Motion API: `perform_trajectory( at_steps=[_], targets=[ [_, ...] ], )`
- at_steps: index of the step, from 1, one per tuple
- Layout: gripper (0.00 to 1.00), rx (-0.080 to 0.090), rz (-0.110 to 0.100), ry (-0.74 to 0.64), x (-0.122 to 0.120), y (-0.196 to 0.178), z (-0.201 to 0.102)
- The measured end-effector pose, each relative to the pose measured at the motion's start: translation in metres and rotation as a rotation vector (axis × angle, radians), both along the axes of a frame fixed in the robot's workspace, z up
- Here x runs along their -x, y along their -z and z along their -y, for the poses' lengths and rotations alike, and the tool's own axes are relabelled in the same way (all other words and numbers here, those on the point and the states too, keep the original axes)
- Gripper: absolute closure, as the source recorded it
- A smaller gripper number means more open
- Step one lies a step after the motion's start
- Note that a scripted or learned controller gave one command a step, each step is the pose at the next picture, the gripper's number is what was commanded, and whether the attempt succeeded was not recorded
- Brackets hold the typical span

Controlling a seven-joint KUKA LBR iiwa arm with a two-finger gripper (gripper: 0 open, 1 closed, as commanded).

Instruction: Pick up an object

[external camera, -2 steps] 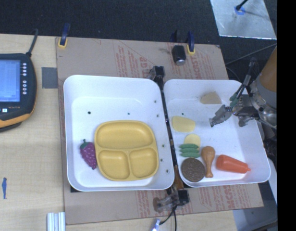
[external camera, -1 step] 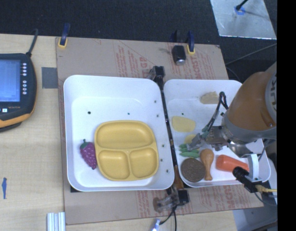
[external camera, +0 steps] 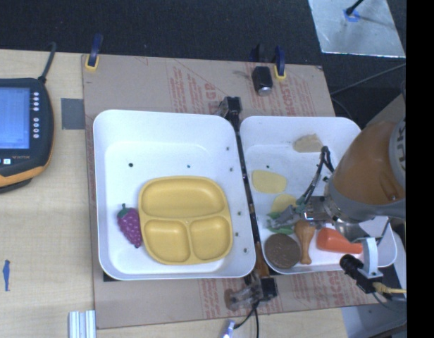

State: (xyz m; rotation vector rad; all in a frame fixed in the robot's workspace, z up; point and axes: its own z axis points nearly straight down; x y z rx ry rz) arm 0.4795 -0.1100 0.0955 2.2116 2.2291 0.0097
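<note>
reaching into the right bin

hovering low over clutter, jaws (external camera: 301,213) state impossible to tell. scanning left to right: purple grapes (external camera: 130,225) beside yellow divided plate (external camera: 183,218) in left bin (external camera: 108,189); then right bin (external camera: 344,129) holding yellow slice (external camera: 268,182), green piece (external camera: 279,220), brown disc (external camera: 281,250), drumstick (external camera: 304,239), orange carrot (external camera: 335,241). probably approach step; next, closing on one item, crowded neighbours likely interfering.

Yellow divided plate (external camera: 184,219) and purple grapes (external camera: 130,224) in left bin (external camera: 111,136); hand (external camera: 304,212) down among food toys in right bin (external camera: 337,127).
</note>
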Motion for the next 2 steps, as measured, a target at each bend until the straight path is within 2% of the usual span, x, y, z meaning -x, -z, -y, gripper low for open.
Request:
perform_trajectory(
  at_steps=[1, 2],
  targets=[
    [1.0, 0.001, 0.002, -0.004, -0.001, -0.011, 0.001],
    [1.0, 0.004, -0.006, 0.003, -0.03, -0.152, -0.025]
  ],
)
